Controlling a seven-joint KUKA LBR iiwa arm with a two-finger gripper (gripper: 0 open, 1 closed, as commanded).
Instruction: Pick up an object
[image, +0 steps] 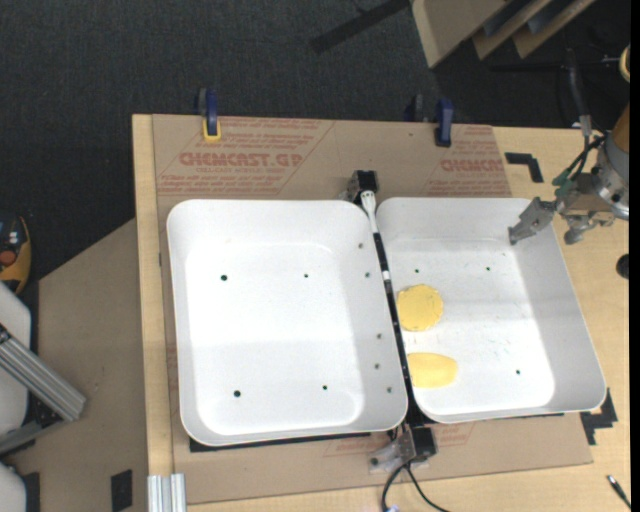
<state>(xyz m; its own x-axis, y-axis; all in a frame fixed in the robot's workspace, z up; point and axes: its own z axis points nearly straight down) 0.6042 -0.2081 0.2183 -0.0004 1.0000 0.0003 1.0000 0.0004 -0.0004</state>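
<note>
A: Where were the things?

B: Take the right bin (560, 300) as the mark. Two yellow pieces lay in it, both against its left wall — a round disc (420, 307) near the middle of that wall and a flatter oval (433, 370) just below the disc, apart from it.

A: And the arm?

B: The jaws (550, 222) hung over the bin's top right corner, well apart from both pieces. They stood open — one finger (527, 222) reached left over the bin's rim — with nothing between them.

A: The other bin?

B: The left bin (270, 320) sat touching the right one along the shared wall. Both rested on a brown board (300, 150) on the desk, with two blue clamps (209, 110) at the board's far edge.
</note>
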